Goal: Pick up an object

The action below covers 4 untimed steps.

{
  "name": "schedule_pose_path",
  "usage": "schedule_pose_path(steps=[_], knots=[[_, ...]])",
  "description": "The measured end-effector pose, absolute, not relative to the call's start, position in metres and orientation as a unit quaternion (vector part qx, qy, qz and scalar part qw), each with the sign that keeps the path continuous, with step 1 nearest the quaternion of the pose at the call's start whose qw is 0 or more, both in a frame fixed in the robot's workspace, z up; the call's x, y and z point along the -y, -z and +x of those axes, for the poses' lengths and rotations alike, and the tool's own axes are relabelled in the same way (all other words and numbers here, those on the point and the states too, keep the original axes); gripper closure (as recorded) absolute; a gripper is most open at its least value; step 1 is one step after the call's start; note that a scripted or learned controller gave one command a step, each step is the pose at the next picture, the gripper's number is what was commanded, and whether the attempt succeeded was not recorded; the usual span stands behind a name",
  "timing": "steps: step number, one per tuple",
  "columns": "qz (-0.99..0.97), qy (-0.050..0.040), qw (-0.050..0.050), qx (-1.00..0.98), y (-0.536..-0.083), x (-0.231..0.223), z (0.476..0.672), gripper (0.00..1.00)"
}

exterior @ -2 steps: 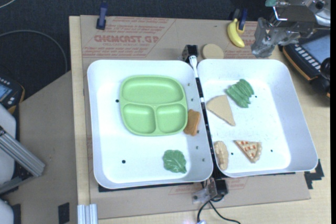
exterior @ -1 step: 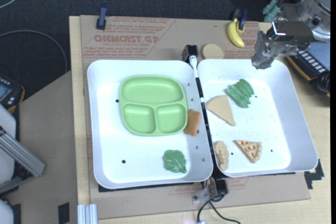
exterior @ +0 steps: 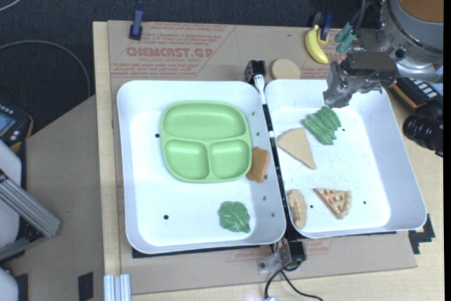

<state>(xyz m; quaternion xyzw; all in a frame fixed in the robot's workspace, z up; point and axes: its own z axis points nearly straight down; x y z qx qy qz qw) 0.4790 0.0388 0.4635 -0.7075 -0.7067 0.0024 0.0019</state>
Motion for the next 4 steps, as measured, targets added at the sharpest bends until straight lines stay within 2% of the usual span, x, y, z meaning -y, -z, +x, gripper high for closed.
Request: schedule_pose_path(steps=[1,3,4], knots=[[-0.708,0.0018,-0.002,0.706,-0.487,-0.023,0.480,1.00],[-0.707,-0.0001,0.000,0.707,-0.487,-0.063,0.479,1.00],[-0.707,-0.0026,0.002,0.707,-0.442,-0.067,0.479,1.00]])
